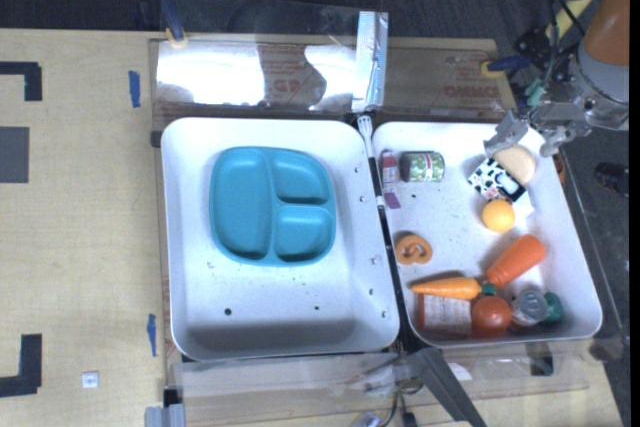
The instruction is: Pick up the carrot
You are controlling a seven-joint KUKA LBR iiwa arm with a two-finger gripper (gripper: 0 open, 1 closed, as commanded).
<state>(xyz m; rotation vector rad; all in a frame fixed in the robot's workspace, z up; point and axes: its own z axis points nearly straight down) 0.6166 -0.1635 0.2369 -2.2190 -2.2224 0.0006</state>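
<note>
A slim orange carrot [447, 289] with a green stem end lies flat near the front of the right bin [575, 245]. A thicker, stubby orange carrot-like piece [516, 258] lies tilted just behind it to the right. My gripper [530, 133] hangs over the bin's far right corner, well away from both. Its two grey fingers stand apart, open, with nothing between them. Just below it lie a beige rounded item [516, 161] and a black-and-white spotted piece [492, 180].
The right bin also holds a green can [421, 166], an orange ball [498, 215], a pretzel-like ring [412, 249], a red tomato [490, 315], a labelled packet [443, 314] and a small bottle [533, 306]. The left bin [190, 245] holds a blue divided plate [271, 204].
</note>
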